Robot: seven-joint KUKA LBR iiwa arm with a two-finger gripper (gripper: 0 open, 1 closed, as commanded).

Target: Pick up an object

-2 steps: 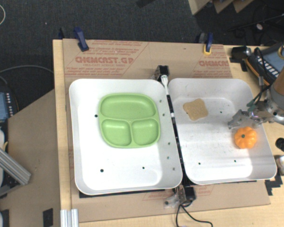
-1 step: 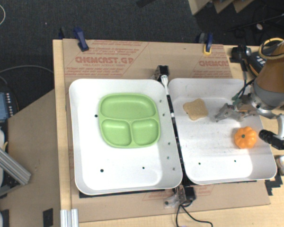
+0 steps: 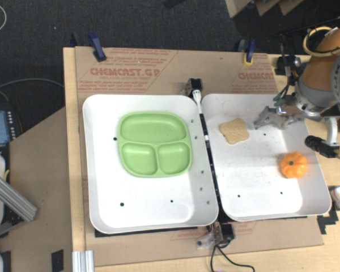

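Risk no. 1: the two-finger metal gripper (image 3: 270, 118) sits low over the right shallow white plastic bin (image 3: 260, 205), just right of the flat tan cracker-shaped piece (image 3: 234, 131) but not over it. A close from here would prob. catch only air, or clip the edge and skid the piece toward the divider. It's also thin and lies flat, so fingers may slide over it. Jaws look part-open w/ nothing between them, though the view is too small to be sure. The small orange pumpkin-shaped toy (image 3: 294, 165), same bin, nearer the front-right, well apart from gripper, is round and could roll. The left shallow white plastic bin (image 3: 102, 208) holds a light green three-compartment plate (image 3: 154, 143); compartments bare.
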